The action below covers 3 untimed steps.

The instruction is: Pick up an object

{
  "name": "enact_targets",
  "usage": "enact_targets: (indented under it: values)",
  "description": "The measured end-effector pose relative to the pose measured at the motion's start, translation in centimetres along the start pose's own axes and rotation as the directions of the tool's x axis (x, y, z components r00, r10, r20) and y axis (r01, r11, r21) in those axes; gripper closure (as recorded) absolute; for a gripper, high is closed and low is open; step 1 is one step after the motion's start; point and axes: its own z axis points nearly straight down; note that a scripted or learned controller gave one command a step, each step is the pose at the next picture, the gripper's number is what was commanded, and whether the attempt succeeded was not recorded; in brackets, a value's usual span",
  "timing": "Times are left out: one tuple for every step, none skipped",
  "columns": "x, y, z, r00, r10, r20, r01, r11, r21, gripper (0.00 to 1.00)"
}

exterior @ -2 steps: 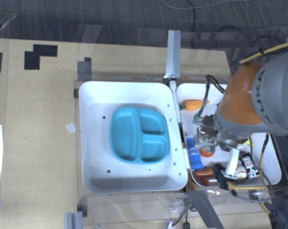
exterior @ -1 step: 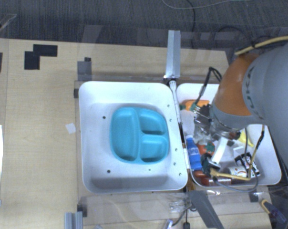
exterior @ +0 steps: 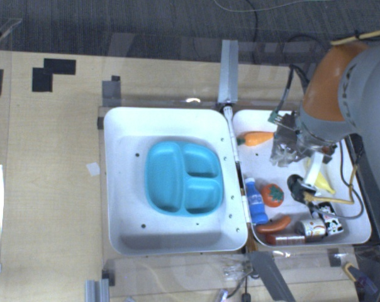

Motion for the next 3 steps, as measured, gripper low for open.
enact_targets:
  values:
    - [-3.1, 4.2, -8.0, 0.996, 0.089, -0.001, -0.089, 0.996, -0.002, 1.0]
    - [-8.0, 4.8, -12.6, 0.991, -0.137, 0.0, 0.137, 0.991, -0.004, 1.0]
    - [-5.9, 1.3, -11.2, 0.995, -0.096, 0.0, 0.096, 0.995, 0.0, 1.0]
